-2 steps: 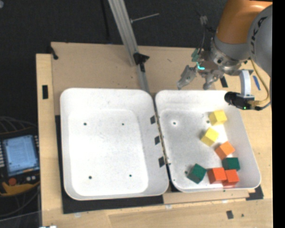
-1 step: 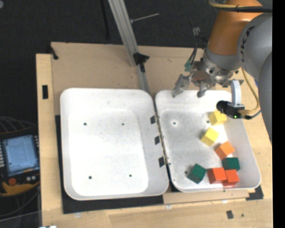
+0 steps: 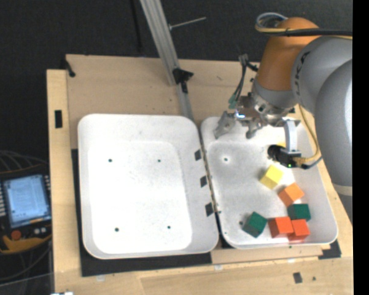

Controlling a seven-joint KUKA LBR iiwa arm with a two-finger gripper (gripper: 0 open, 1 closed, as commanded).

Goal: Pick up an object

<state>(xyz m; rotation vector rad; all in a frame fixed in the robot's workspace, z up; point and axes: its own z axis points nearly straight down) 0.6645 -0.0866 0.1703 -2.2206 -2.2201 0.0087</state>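
Right-hand white bin (image 3: 233, 183) holds the yellow block (image 3: 271, 177) well below the jaws (image 3: 238, 126) (spread, grasping nothing).

Wooden bench (image 3: 123, 85) on dark floor (image 3: 49, 17).

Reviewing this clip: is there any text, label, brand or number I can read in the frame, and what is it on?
Nothing can be read.
Handheld screen left of the bench: lit, with lines of text too small and blurred to read.
Blocks, both white bins and the arm: no visible writing.
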